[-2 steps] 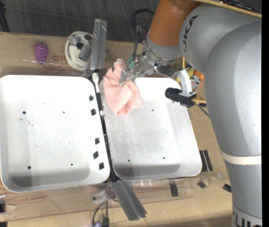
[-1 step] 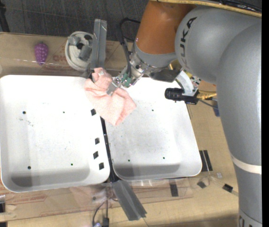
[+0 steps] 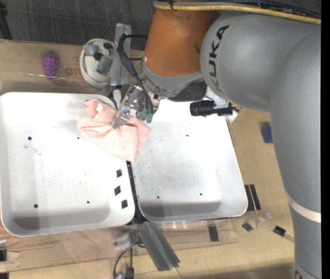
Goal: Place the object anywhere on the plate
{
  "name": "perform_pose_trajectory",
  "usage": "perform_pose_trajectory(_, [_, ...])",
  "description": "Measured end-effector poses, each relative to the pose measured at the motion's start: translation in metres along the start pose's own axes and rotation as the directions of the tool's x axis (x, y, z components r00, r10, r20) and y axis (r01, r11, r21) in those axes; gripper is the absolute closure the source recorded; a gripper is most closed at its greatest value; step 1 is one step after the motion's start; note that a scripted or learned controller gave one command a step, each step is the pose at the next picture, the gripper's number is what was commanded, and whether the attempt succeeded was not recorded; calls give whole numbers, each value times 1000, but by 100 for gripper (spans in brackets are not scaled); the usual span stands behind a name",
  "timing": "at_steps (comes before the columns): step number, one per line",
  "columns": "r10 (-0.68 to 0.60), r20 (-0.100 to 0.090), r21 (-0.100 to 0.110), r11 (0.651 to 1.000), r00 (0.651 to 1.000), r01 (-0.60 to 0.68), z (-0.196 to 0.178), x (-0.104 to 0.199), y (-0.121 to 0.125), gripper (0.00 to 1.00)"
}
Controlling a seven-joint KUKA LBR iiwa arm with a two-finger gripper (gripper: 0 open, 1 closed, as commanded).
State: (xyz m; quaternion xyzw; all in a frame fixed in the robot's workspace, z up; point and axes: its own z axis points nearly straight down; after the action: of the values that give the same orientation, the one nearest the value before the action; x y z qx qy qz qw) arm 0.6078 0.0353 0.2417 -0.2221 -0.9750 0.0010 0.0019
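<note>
A crumpled pink cloth (image 3: 115, 129) lies at the back right of the left bin (image 3: 49, 173), and its lower corner drapes toward the divide between the two bins. My gripper (image 3: 123, 114) hangs straight over the cloth's upper part and reaches down onto it. The grey arm with its orange band (image 3: 176, 36) comes in from the right and covers the back of the right bin. The gripper body hides where its tip meets the cloth, so I cannot say whether the cloth is held.
The right bin (image 3: 182, 173) sits beside the left one. A small purple object (image 3: 50, 64) lies on the bench behind the left bin. A white round fitting (image 3: 97, 60) stands behind the bins near the gripper. Black tape marks (image 3: 119, 182) dot the left bin's right edge.
</note>
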Motion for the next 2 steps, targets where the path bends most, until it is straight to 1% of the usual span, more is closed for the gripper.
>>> perform_pose_trajectory(1, [-392,1,0,920,920,392,-5,41,22,100])
perform_pose_trajectory(2, [-441,1,0,898,898,441,-7,83,52,100])
